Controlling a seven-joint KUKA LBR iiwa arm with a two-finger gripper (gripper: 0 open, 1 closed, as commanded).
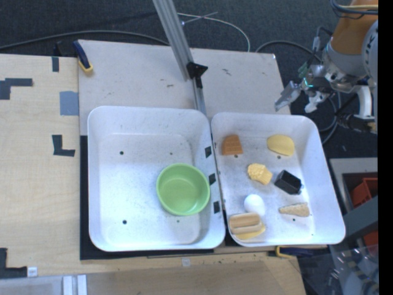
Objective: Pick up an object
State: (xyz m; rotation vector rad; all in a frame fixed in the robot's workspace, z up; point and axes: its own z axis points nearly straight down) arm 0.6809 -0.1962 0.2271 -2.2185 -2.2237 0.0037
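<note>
We see two white bins side by side: the left bin (104, 165) holds a green bowl (182, 189), and the right bin (319, 165) holds the small items we might pick, a hot-dog bun (247, 225) at its near edge, a yellow oval piece (280, 144), an orange-brown piece (231, 145), a black block (287, 181), a lumpy yellow piece (260, 173), a tan wedge (295, 210) and a white egg (253, 203). The gripper (298, 95) hangs beyond the right bin's far right corner, its fingers spread apart with nothing between them. We judge the risks to be clipping the bin wall on the way down, fingers landing between the closely set block and lumpy piece, or the round egg slipping out
</note>
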